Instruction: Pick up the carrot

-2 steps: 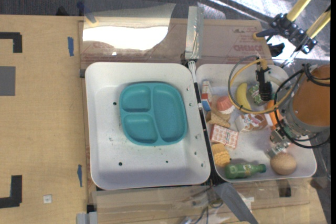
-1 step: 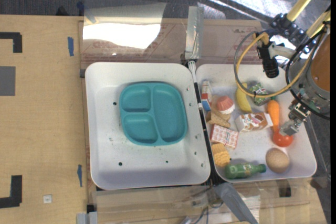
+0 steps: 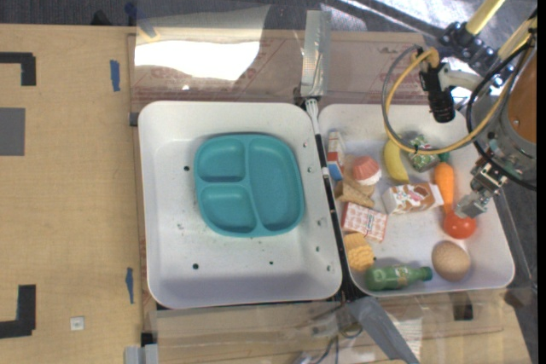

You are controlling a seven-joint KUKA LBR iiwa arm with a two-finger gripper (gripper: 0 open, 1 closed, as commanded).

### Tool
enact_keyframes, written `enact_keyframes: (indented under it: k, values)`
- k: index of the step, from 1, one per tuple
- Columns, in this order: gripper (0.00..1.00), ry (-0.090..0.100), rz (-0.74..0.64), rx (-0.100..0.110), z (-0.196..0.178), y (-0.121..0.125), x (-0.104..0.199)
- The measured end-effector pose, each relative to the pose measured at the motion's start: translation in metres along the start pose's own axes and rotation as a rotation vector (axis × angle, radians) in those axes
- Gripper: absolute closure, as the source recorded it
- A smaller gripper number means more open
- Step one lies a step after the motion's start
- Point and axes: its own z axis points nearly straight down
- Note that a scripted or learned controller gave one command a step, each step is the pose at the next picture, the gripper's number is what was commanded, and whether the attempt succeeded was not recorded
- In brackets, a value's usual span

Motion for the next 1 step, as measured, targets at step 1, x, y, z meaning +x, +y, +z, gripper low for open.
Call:
enact_keyframes:
  k: [1]
  values:
    - [1.00,-0.003,0.004,0.004,-0.0093,-0.0022,-0.0003]
